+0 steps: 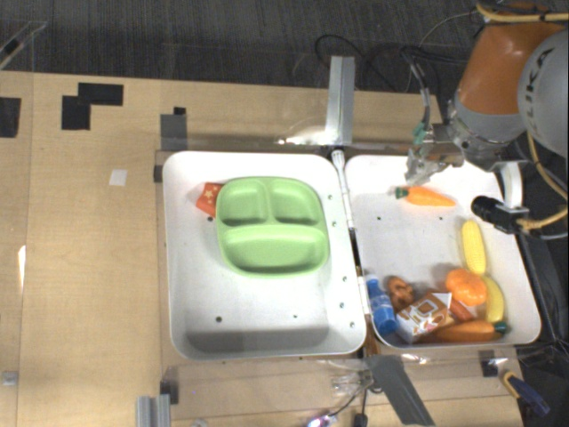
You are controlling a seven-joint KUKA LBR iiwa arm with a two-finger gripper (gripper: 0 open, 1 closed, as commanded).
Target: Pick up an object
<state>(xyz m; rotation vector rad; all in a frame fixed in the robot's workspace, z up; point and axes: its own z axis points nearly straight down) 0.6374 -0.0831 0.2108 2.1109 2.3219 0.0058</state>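
Wooden bench [80, 265], two white bins.
Gripper [423, 173] hangs above the carrot [427, 197] near the right bin's [391, 238] far edge; finger state unclear.

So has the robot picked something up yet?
Not yet. Nothing looks lifted: the toy carrot lies on the floor of the right bin. The end effector hangs just above the carrot's green end. Still left: grip it and lift. The other toys sit piled in the bin's near corner.
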